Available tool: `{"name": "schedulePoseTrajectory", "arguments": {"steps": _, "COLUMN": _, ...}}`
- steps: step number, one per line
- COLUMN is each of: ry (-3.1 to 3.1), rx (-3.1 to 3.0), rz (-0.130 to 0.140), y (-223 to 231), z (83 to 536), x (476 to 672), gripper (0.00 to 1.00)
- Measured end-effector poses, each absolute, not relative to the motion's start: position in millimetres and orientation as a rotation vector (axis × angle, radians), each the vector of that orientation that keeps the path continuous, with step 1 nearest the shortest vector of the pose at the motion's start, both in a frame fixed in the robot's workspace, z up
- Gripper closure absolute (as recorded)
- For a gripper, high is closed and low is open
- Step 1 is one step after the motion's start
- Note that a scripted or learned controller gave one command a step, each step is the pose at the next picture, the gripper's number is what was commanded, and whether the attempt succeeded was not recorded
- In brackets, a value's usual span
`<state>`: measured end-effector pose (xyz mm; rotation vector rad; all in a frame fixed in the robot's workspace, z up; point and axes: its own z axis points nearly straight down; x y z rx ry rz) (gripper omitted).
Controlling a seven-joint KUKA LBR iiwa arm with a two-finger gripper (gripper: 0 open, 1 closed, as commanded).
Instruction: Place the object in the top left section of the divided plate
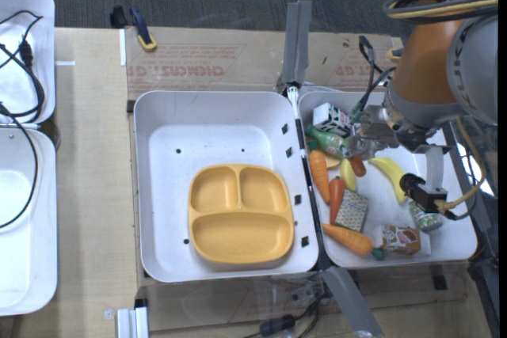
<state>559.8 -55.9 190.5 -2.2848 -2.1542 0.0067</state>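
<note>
A yellow divided plate (240, 214) lies in the left bin (158, 170), with two small sections at its far side and one large section at the near side. All its sections look bare. My gripper (358, 148) hangs low in the right bin (463, 245), among toy food near that bin's far left part. It sits over a small red-orange piece (358, 166) beside a yellow banana (390, 172). The grey wrist and orange band (428, 59) rise above it to the right.
The right bin also holds two carrots (319, 174) (348, 238), a red pepper (336, 198), a speckled sponge-like block (352, 210), a green item (326, 140), a black-and-white cube (337, 119), a small can (428, 219) and a packet (402, 240). White tubs (24, 170) stand at far left.
</note>
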Motion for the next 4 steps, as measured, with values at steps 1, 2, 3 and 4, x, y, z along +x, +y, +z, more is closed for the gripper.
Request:
{"name": "schedulePoseTrajectory", "arguments": {"steps": 1, "ry": -2.157, "rx": -2.281, "rz": 0.006, "y": 23, "z": 190, "x": 476.9, "gripper": 1.00}}
{"name": "schedulePoseTrajectory", "arguments": {"steps": 2, "ry": -2.327, "rx": -2.109, "rz": 0.005, "y": 82, "z": 191, "x": 477.3, "gripper": 1.00}}
{"name": "schedulePoseTrajectory", "arguments": {"steps": 3, "ry": -2.601, "rx": -1.764, "rz": 0.003, "y": 90, "z": 237, "x": 478.2, "gripper": 1.00}}
{"name": "schedulePoseTrajectory", "arguments": {"steps": 4, "ry": -2.619, "rx": -1.731, "rz": 0.007, "y": 141, "z": 215, "x": 477.1, "gripper": 1.00}}
